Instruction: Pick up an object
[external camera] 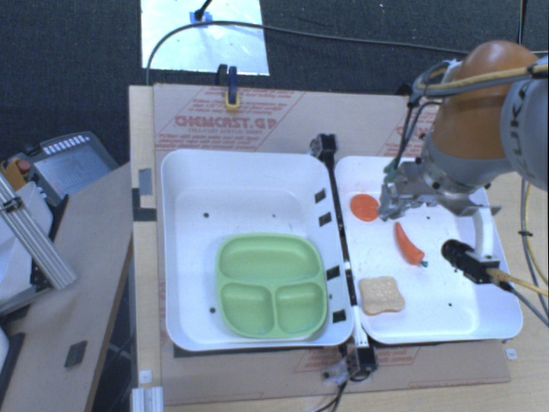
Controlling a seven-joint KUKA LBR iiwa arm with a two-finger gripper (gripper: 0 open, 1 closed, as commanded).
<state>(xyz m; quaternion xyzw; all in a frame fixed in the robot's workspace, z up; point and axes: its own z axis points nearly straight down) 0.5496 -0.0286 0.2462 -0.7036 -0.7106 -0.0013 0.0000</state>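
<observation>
Lab test cell, from what I see: bench topped with printed cardboard (257, 118), two white bins (180, 230) fixed side by side, dark carpet floor, loose cables (343, 37), a teach pendant (64, 166) at left, aluminium extrusion (34, 239) beside it.

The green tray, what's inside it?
Nothing shows in the green tray; its three sections look bare. It sits in the left bin, whose floor under the tray is hidden.

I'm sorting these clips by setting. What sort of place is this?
Most likely a robotics lab bench: a robot arm reaches over two white bins, holding toy food such as a carrot and a green divided plate, with cardboard underneath.
</observation>
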